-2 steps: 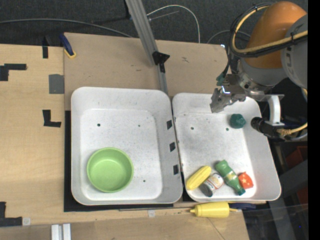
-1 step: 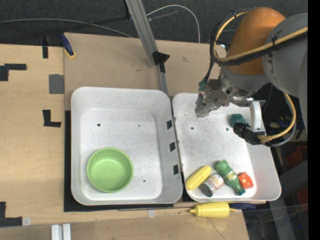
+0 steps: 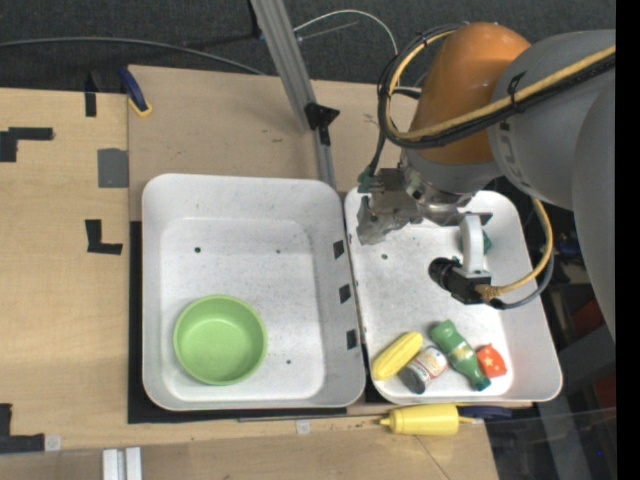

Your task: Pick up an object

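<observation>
My gripper [image 3: 374, 220] hangs over the upper left corner of the right bin [image 3: 520, 368], close to the wall shared with the left bin. Under the big grey wrist with its orange band [image 3: 465, 78] I see nothing held. Along the right bin's near edge lie a yellow corn-like piece [image 3: 396, 355], a small can [image 3: 428, 366], a green bottle [image 3: 458, 352] and a small orange-red item [image 3: 491, 362]. They lie well below the gripper. A green bowl [image 3: 219, 339] sits in the near left corner of the left bin [image 3: 240, 208].
A yellow bottle-like thing [image 3: 425, 420] lies outside the bins on the bench's front edge. A grey slanted pole [image 3: 290, 58] stands behind the bins. Black cable and a white-teal fitting [image 3: 473, 243] hang from the arm over the right bin's middle.
</observation>
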{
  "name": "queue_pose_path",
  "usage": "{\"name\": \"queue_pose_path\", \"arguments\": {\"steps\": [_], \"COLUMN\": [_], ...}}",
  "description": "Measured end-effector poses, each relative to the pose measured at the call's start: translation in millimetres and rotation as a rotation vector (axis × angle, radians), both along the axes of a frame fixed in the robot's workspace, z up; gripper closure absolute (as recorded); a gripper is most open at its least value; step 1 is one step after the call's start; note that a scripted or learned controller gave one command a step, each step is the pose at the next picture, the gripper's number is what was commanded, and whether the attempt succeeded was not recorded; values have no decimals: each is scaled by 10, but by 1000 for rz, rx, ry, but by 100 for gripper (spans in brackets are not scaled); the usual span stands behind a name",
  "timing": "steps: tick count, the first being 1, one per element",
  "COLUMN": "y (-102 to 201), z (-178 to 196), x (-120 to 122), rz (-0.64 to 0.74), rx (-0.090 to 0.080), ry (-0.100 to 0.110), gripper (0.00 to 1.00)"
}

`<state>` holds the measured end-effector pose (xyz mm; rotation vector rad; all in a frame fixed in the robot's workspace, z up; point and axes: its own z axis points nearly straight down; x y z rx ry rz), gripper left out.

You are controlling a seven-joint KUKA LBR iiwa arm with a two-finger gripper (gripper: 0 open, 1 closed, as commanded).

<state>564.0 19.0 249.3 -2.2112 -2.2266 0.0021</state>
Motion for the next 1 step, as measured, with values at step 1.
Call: {"name": "queue_pose_path", "arguments": {"steps": [1], "y": [502], "z": [18], "x": [-85], "rz": [0], "rx": [0], "ry": [0], "gripper": [100]}}
